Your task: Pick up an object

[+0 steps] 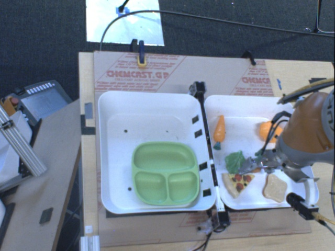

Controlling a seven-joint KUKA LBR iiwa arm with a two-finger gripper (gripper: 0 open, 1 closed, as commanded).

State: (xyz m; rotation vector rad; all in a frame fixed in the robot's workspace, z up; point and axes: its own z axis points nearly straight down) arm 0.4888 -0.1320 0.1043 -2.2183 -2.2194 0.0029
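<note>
Hanging low over the right bin [238, 127], jaws against the lettuce leaf [234, 161] just left. Lying just beneath them, a pizza slice [238, 182]. Hiding whether wide or narrow: cannot tell.

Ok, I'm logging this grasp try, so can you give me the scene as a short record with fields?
left bin: green divided plate
right bin: carrot, green leafy toy, pizza slice, bread slice
tool: over right bin, at the green leafy toy's right edge
orange item: partly hidden by the arm
</note>
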